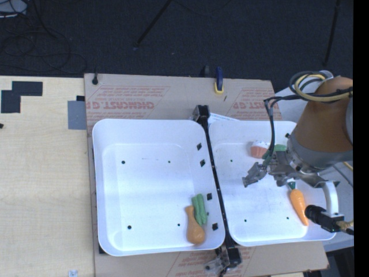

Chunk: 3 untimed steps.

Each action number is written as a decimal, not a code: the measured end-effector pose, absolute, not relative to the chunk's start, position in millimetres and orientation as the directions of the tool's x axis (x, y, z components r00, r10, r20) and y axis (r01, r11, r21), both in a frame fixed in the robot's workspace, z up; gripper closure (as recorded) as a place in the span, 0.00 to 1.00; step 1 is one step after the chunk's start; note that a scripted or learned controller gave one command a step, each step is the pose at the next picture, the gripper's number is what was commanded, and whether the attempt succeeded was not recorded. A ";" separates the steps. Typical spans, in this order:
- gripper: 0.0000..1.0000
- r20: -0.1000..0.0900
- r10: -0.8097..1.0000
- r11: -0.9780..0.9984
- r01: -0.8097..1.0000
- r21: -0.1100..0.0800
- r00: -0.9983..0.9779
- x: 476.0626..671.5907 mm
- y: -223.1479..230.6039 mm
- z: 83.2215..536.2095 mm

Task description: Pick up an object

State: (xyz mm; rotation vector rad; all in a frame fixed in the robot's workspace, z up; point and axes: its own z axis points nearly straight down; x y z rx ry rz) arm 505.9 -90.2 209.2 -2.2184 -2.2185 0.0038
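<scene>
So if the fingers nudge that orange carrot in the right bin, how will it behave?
The carrot looks tapered and rounded, so it would probably roll or pivot away. It looks like a small plastic toy, so likely light and stiff. It lies near the right bin's wall, which may stop it.

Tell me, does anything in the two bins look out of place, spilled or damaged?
Nothing stands out. The left bin holds an orange squash-like toy with a green piece lying against it near the divider. The right bin holds a carrot and a small reddish piece. No spill or damage shows.
</scene>
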 end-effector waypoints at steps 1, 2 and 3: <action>0.00 -0.001 1.000 -0.002 1.000 0.001 0.002 526.0 -127.6 83.9; 1.00 0.002 1.000 -0.009 1.000 -0.003 0.009 524.9 -129.0 98.2; 1.00 0.000 1.000 -0.004 1.000 0.000 0.004 475.0 -196.5 89.0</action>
